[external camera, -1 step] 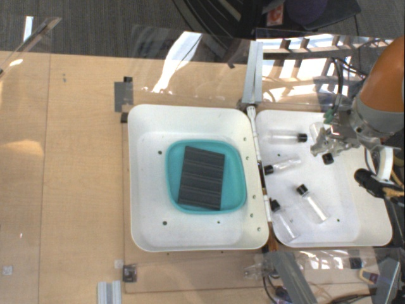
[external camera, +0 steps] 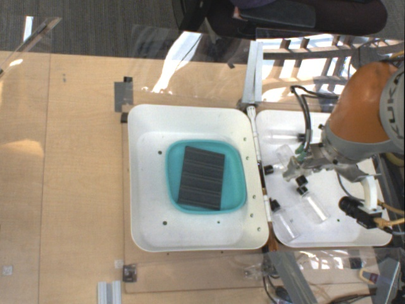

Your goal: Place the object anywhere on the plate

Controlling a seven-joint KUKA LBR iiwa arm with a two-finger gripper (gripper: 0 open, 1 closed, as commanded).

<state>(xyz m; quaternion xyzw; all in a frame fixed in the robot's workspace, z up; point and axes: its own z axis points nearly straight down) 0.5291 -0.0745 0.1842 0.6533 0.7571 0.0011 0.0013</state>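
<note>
Camera view. Gripper (external camera: 300, 173): over the right bin (external camera: 335, 230), grip state not discernible. Object, dark ribbed block (external camera: 202, 178): lying flat on the teal plate (external camera: 237, 182) in the left bin (external camera: 190, 122), well left of the gripper.

Two white bins (external camera: 147, 228) side by side on wooden bench (external camera: 63, 170); office chair (external camera: 278, 8) behind.

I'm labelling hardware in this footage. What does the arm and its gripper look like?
The arm is a rounded grey body with a broad orange band above the wrist. Black cables loop along it down toward the gripper, a small grey metal assembly with black parts. A black connector on a yellow-tipped lead hangs beside it.
</note>
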